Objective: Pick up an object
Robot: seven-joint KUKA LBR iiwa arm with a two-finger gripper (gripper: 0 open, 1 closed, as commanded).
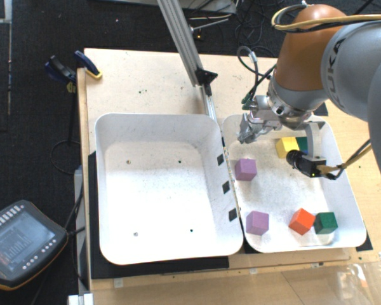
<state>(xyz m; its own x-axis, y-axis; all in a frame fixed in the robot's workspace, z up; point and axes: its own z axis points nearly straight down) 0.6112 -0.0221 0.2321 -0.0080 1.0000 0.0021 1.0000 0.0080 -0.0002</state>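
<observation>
— What worries you from where you stand?

— My jaws (249, 134) hang over the far end of the right-hand shallow white plastic bin (346, 189), close to its left wall, and I cannot tell from this angle whether they are spread or closed; nothing shows between them. The nearest thing to lift is the upper small purple cube (245, 169), lying just in front of them on the bin floor. It sits near the wall, so one side of my jaws might, I judge, come down on the rim or on the cube's top instead of beside it, and shove it off.

— And the rest?

— A yellow block (286, 147) lies right beside my wrist, partly hidden behind the black fitting and cable there; a descent could knock it. A second purple cube (258, 222) sits by the near edge, and a small orange-red cube (301, 221) and dark green cube (326, 222) lie almost touching each other in the near right corner: going for one, I would likely nudge the other. The left-hand white bin (114, 132) holds none of these.

— Anything readable?

— On my grey arm segment (359, 56), part of dark lettering, seemingly "KU"; the rest runs out of sight. The grey handheld pendant with a screen (19, 243) beside the bench (140, 75) shows nothing I can read.
</observation>
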